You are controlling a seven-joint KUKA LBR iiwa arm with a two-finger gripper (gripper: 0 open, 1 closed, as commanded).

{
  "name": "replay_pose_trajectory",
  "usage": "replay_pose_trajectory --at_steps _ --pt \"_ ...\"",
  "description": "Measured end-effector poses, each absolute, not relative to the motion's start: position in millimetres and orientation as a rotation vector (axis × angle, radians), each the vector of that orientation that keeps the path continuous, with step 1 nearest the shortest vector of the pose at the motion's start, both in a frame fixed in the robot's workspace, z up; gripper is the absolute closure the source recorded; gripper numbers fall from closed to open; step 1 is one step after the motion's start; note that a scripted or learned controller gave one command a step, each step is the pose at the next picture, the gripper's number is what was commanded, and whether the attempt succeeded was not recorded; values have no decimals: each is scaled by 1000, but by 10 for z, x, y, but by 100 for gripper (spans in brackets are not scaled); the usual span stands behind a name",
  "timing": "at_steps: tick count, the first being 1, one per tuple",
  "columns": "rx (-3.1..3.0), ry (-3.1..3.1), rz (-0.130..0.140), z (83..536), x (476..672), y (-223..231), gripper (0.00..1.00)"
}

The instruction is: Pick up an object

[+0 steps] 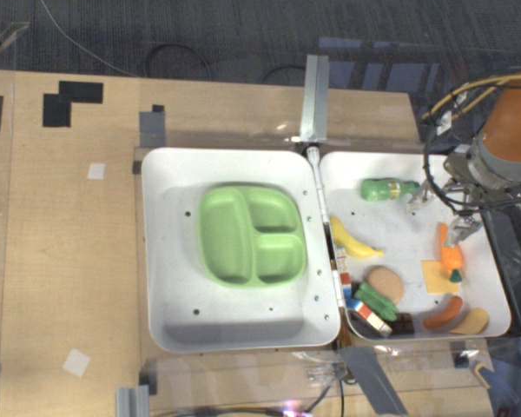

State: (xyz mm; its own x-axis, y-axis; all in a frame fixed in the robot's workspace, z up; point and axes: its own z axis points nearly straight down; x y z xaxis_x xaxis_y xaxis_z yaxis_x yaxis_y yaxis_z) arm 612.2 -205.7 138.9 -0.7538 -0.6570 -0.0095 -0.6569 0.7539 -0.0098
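Orange plastic carrot [451, 252] sits right under our hand [458, 226] in the right white bin [417, 168]; likely the pick target. Hand state: can't tell.

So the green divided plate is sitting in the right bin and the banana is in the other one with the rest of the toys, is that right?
Not quite. The camera view shows the green divided plate in the left bin, not the right. The banana does lie in the other bin, the right bin, with the rest of the toys.
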Motion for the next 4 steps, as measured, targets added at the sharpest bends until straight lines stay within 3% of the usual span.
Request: replay_pose_trajectory --at_steps 1,2,3,4 --pt "-1081 2935 -11 902 5692 -2053 0" --pt "-1097 2925 -11 910 5484 -1140 0" --pt "-1026 2954 -16 1315 5992 -1874 0" --pt "-968 2974 -10 903 5765 -2020 0"
